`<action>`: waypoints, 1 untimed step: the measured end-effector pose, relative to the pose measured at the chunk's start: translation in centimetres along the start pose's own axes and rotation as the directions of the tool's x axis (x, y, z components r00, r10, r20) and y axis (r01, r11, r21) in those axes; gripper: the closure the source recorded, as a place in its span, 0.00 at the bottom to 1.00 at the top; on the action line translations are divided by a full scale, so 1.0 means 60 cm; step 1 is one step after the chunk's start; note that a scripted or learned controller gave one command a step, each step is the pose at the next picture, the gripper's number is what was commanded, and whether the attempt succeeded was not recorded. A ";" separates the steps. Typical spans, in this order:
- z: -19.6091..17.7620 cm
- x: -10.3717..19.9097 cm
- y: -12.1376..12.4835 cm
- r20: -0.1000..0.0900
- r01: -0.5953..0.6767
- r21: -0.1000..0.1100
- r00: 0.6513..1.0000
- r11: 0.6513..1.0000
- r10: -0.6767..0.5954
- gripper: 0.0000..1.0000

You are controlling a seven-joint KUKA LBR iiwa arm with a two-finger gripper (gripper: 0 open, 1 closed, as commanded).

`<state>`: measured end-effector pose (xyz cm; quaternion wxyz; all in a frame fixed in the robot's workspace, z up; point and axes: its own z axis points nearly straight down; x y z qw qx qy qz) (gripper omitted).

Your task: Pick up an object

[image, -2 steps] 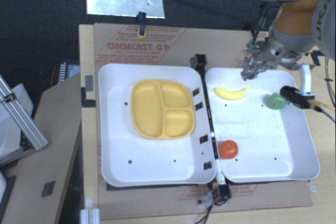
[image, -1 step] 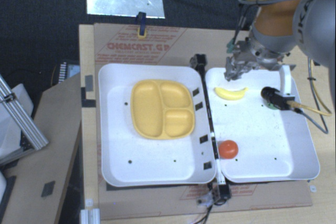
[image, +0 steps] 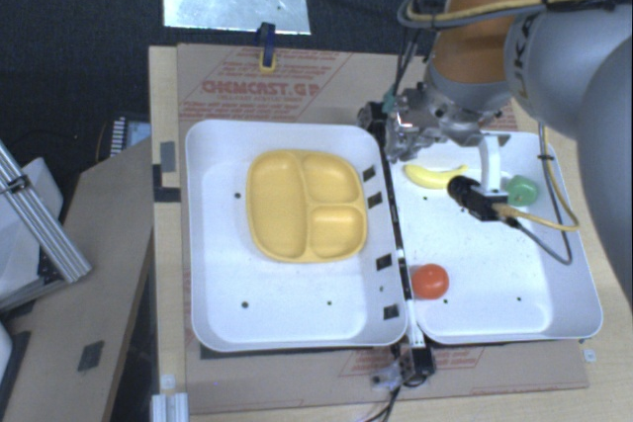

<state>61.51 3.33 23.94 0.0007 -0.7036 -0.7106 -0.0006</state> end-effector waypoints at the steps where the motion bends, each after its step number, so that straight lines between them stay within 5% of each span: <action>1: 0.010 0.089 0.014 0.000 0.000 -0.002 1.000 1.000 0.000 1.00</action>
